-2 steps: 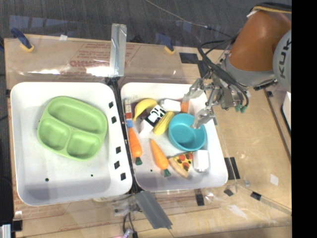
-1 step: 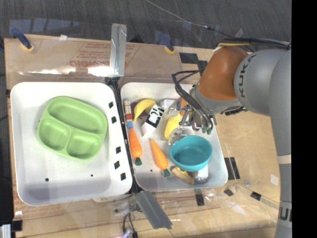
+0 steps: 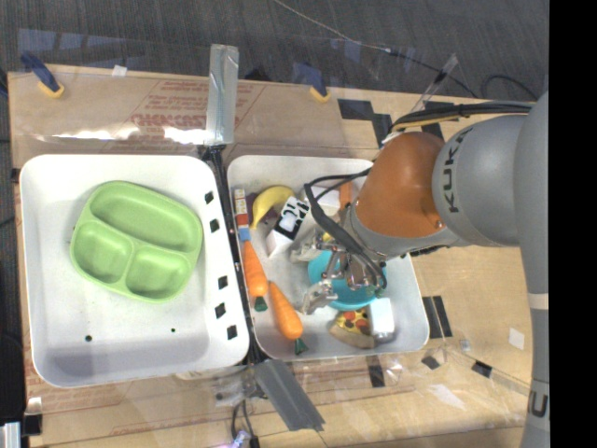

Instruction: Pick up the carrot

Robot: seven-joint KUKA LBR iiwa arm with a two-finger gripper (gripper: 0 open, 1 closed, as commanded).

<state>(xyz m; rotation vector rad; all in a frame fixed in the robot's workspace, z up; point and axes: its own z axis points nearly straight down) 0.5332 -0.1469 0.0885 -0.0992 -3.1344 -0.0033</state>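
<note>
Two orange carrots lie along the left side of the right bin. A slim carrot rests next to the left wall. A thicker carrot with a green stem end lies just below it, pointing toward the bin's front edge. My gripper hangs over the middle of that bin, above a teal object, a short way to the right of both carrots. Nothing orange shows at the gripper.
A yellow banana and a white bottle with a black label lie at the right bin's back left. A toy pizza slice and a white block sit at its front. The left bin holds a green divided plate.
</note>
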